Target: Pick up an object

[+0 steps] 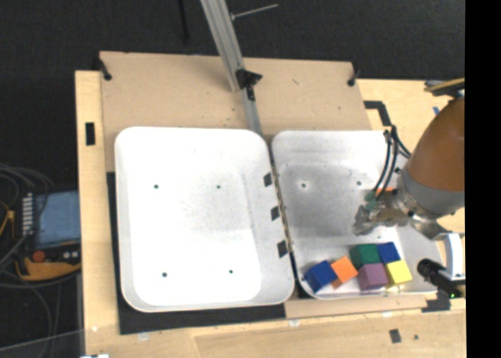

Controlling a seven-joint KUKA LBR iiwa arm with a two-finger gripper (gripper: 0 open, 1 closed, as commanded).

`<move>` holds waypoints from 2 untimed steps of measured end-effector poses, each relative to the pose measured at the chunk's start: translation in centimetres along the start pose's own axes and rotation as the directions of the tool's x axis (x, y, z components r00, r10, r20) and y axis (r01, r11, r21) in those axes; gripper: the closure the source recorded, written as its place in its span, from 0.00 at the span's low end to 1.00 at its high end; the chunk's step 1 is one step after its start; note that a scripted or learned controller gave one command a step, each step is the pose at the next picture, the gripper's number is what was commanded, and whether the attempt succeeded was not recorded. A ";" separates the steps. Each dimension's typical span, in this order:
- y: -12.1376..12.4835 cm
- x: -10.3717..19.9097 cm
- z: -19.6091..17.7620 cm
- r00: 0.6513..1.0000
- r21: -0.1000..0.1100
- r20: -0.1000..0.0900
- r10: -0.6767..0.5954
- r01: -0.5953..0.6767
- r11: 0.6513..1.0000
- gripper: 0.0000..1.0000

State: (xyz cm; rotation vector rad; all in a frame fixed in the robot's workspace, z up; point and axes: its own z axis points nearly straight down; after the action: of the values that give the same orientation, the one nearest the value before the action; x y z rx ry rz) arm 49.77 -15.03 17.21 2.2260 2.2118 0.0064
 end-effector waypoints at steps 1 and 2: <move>0.7 -0.9 -5.0 1.000 0.000 0.002 -0.009 0.009 1.000 1.00; 0.7 -1.1 -3.0 1.000 0.007 0.002 -0.004 0.004 1.000 1.00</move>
State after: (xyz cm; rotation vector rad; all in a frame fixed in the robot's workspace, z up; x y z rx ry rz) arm 50.49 -16.11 20.23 2.2236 2.2187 -0.0039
